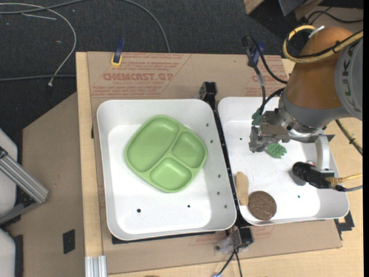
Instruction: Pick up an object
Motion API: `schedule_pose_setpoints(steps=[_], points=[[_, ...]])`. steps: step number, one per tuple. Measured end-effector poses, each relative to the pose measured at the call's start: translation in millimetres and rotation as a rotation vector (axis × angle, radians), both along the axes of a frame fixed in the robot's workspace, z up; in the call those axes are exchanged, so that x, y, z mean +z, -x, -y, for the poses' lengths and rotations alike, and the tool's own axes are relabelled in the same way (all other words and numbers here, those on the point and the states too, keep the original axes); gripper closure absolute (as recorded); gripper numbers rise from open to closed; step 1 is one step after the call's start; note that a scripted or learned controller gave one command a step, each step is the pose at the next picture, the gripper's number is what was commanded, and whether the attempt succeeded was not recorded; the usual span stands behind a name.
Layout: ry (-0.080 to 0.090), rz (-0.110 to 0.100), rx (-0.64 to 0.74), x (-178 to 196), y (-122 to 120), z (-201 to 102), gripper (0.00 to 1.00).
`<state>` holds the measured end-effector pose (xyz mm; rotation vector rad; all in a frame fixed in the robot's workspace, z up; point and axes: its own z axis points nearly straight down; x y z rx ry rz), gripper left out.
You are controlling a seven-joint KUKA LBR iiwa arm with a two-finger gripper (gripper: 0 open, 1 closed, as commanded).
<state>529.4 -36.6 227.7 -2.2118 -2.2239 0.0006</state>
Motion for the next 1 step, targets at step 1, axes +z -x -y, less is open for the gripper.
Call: schedule_pose_setpoints(steps=[1], points=[[0.0,0.0,0.0,-2.7,11.7,-41.9,1.0]])
